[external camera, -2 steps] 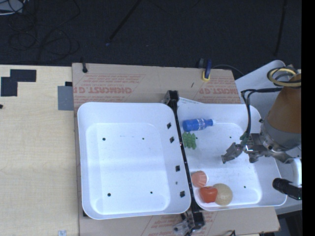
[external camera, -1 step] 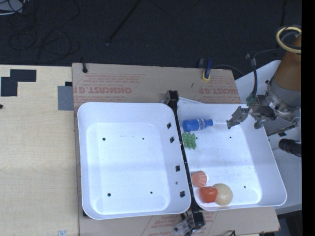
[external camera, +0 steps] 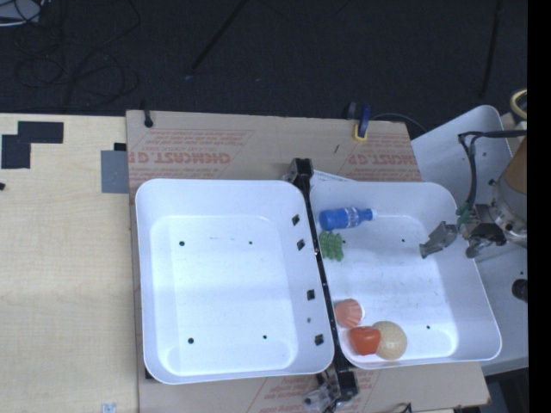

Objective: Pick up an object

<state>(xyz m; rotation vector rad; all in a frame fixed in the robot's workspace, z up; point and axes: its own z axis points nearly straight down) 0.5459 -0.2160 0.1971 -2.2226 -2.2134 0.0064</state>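
At the bottom of the frame, right of centre, three rounded things sit bunched in the near corner of the right bin [external camera: 469, 338]: a red tomato-like piece [external camera: 364, 340] touching a pale cream ball [external camera: 391, 340] on its right, and just above them, against the divider between the bins, a peach-orange round piece [external camera: 348, 312]. The left bin [external camera: 151, 231] fills the lower middle of the picture, its white floor marked by a few small dark dots, and its right wall meets the right bin along a dark strip with clips. Higher up in the right bin, near that divider, lies a small green leafy clump [external camera: 331, 246], and just above it a blue bottle [external camera: 345, 218] lies on its side with its white cap pointing toward the right. At the right edge of the frame, level with the green clump, the gripper [external camera: 456, 241] hangs over the right wall of the right bin, well apart from all the objects; its two grey fingers stand spread, one tip over the bin's floor and the other nearer the wall, with nothing between them. Both bins rest on a brown cardboard sheet [external camera: 224, 149] with red printing, which lies on a light wooden bench [external camera: 60, 256] at the left. Toward the top, a blue and yellow clamp [external camera: 362, 120] grips the cardboard's far edge, and beyond it is dark floor with cables.
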